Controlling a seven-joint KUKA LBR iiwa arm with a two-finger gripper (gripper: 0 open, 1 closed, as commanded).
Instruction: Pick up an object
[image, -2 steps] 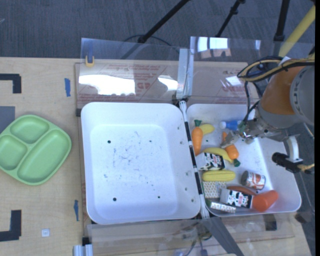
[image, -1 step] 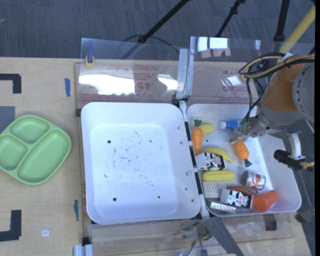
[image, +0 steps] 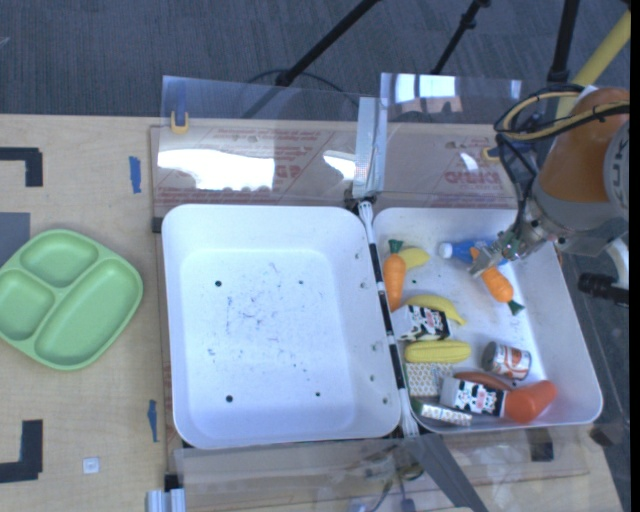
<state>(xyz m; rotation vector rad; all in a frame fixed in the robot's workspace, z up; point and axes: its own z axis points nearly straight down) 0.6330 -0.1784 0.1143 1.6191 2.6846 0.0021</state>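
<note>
Pincer (image: 500, 252), its grip state impossible to tell, hovers in the right white bin (image: 575, 330) just above-left of the small orange toy carrot (image: 498, 285), whose long axis runs diagonally down-right.

The end effector (image: 497, 255) is too small to make out.

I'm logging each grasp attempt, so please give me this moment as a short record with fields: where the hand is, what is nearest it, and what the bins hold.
hand position: hand low over the far part of the right bin
nearest items: small carrot just below it; blue-capped bottle beside it
other right bin items: larger carrot, banana, corn cob, can, milk carton
left bin: bare white floor, faint scuffs
outside bins: green divided plate on the bench
grasp: cannot tell
</note>
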